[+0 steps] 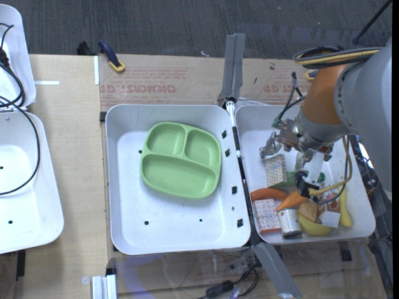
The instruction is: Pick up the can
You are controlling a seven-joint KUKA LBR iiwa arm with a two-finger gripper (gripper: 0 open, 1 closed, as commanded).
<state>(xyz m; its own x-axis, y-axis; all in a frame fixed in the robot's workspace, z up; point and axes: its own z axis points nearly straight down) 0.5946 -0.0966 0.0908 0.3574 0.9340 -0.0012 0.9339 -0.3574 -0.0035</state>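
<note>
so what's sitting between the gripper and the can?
In the camera view, the gripper hangs over the right bin. Between it and the can lie a small packet, a carrot and an orange wedge.

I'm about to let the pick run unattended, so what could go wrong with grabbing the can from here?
1. The can lies on its side at the near edge of the right bin, wedged against a banana and a carrot; the fingers could catch those instead.
2. A round can lying flat may roll away.
3. The gripper hangs above the clutter, farther back than the can.
</note>
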